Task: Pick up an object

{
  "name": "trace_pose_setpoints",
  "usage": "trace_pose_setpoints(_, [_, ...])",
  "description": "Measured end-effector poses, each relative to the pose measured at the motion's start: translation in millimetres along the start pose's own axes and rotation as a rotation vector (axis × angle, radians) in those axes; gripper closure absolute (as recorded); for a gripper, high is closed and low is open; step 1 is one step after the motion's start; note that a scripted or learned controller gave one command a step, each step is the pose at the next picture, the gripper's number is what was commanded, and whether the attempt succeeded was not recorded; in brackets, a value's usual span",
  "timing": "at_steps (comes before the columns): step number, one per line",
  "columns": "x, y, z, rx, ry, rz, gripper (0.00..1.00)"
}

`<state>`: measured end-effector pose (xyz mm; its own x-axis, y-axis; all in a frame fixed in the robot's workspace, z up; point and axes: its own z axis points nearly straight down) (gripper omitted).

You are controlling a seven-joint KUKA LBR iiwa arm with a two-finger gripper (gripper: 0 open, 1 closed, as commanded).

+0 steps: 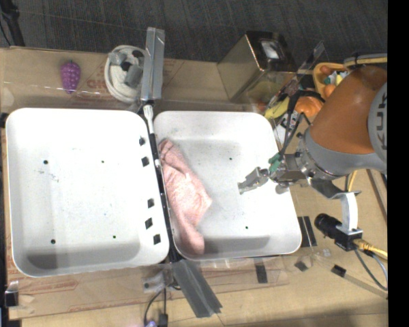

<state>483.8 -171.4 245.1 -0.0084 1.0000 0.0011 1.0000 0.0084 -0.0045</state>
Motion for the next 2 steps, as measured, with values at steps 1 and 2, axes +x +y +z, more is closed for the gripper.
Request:
trace_pose_setpoints(1, [-2.0, -6.9, -99.1, -0.006, -0.002, 0.074, 0.00])
trace_pose_setpoints(2, [-16.5, 94.3, 62.3, 0.002, -0.001, 0.068, 0.00])
